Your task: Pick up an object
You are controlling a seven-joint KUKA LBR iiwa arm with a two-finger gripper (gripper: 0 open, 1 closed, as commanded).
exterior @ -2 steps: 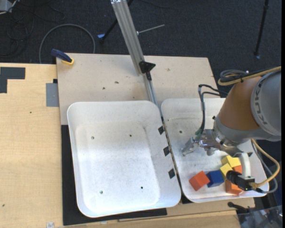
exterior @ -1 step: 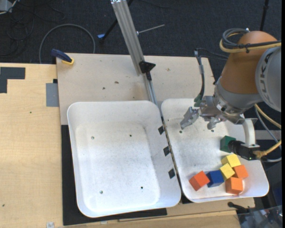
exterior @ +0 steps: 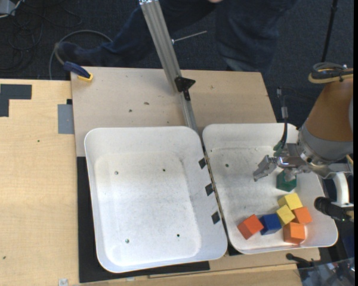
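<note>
Two shallow white plastic bins (exterior: 143, 201), matt and scuffed grey, sit on a pale wooden worktop (exterior: 24, 183); a ribbed bare-metal rail (exterior: 164, 43) rises behind.

- A robot lab or test workshop.
- A plywood bench (exterior: 137, 97) bears two white bins (exterior: 107, 142).
- A bare aluminium rail (exterior: 164, 46) slants up behind them.
- Loose cables (exterior: 6, 5) lie on dark carpet.

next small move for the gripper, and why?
Probably a short drop straight down onto the green block. The gripper sits right over it in the right bin, nothing visibly held, and the other blocks lie nearer the camera.
</note>
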